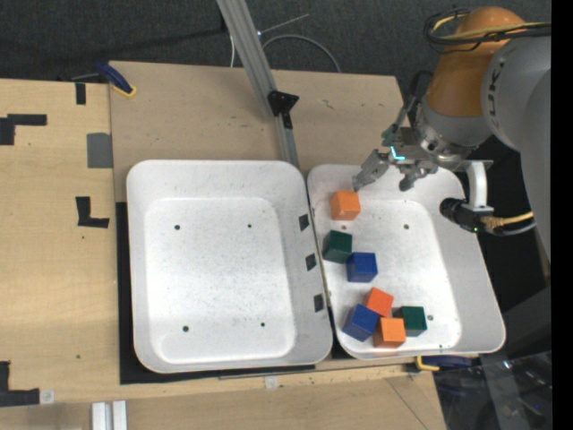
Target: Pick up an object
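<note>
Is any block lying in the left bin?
No: all seven blocks, like the orange block nearest the gripper, sit in the right bin.

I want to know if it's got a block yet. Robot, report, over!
Gripper open, above right bin's far end, nothing between fingers. Nearest block: orange cube, just below-left, sitting alone. Nothing blocking it; other cubes lie farther down the bin.

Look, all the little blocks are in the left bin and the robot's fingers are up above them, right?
Not quite. The camera view shows the blocks, like the orange block and a blue block, in the right bin, not the left bin. The gripper does hover above that bin's far end.
</note>
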You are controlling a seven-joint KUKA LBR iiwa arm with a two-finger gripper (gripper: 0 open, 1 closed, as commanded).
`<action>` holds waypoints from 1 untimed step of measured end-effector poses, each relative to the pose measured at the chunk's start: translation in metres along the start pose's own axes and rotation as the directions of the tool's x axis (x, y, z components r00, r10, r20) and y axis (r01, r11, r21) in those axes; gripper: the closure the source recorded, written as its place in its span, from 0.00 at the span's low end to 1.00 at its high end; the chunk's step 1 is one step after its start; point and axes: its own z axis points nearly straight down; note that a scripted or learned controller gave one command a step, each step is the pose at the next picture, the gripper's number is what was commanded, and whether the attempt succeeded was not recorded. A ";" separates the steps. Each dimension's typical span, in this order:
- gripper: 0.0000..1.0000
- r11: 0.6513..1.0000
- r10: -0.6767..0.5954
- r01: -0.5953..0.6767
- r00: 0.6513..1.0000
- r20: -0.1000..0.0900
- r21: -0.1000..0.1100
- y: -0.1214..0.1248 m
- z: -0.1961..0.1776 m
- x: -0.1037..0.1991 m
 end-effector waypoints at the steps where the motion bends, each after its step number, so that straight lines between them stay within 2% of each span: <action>1: 0.00 1.000 -0.001 0.001 1.000 0.001 -0.005 0.001 -0.003 0.000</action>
